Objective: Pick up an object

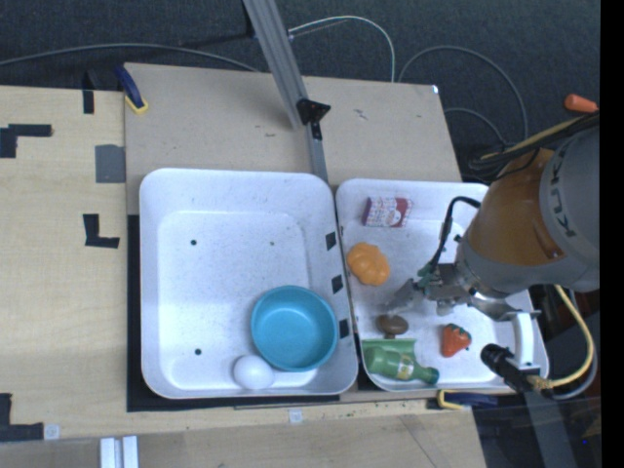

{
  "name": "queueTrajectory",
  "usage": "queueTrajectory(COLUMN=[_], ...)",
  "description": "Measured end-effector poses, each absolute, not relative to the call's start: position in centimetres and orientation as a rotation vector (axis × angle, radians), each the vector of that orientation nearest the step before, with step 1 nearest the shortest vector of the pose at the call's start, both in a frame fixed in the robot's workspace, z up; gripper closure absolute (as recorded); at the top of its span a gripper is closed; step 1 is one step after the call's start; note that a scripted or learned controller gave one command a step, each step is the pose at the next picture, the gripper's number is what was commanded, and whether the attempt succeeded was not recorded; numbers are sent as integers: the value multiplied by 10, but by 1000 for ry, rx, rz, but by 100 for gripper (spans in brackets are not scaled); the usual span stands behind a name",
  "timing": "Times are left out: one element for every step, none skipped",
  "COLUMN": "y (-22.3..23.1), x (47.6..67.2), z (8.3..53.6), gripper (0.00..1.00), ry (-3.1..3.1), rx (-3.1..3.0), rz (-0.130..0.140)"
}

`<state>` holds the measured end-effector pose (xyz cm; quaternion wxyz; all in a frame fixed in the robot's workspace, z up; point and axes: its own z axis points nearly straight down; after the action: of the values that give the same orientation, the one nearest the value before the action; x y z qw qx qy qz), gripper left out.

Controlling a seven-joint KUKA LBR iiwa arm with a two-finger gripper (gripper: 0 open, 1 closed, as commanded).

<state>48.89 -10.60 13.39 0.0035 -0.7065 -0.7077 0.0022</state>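
bins – 2 | bowl – 1 | ball – 1 | food items – 5

One fixed camera looks down at a slant on both bins, seemingly from moderate height.

My own arm covers the right bin's far side, and my gripper is too blurred to read.
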Motion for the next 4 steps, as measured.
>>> queueTrajectory(y=[-106,-105,-109,-106], x=[489,489,498,494], z=[88,99,149,209], gripper=[0,100,100,100], ry=[-2222,-2221,-2224,-2226], rx=[-2221,-2216,-2222,-2222], rz=[2,1,-2,-3])
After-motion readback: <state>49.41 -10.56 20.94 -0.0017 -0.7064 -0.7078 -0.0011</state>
